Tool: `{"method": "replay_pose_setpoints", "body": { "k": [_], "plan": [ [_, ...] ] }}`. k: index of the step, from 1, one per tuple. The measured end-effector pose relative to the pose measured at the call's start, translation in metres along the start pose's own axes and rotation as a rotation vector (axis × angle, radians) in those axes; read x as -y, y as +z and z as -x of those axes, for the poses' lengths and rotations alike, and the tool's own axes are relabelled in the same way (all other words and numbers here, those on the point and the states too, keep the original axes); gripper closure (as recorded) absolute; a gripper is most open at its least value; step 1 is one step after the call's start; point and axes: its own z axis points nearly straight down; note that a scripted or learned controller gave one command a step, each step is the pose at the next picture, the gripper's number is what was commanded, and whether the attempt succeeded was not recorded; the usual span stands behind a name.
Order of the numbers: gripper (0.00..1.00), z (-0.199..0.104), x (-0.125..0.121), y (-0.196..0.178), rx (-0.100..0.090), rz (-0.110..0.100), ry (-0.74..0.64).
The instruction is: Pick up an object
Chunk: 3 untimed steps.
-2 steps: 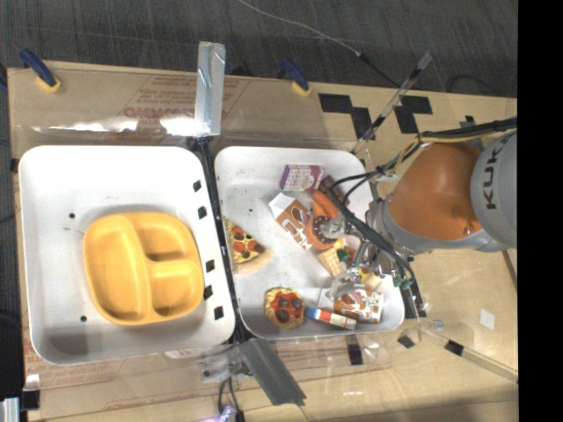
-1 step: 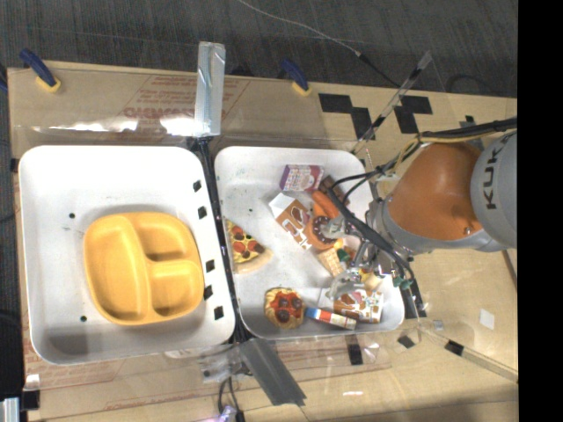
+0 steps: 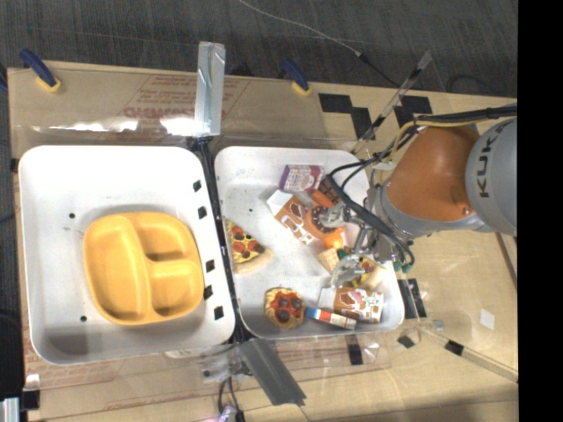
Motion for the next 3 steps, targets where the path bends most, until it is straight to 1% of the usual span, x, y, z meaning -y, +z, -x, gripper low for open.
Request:
{"method": "replay_pose_setpoints", "body": {
  "k": [1, 2, 3],
  "plan": [
    [0.0, -0.029, -0.019, -0.001, 0.018, -0.004, 0.091],
    [0.0, 0.032, -0.015, 0.002, 0.001, 0.001, -0.055],
    [0.0, 0.076, -0.019, 0.006, -0.006, 0.005, -0.114]
  ]
}}
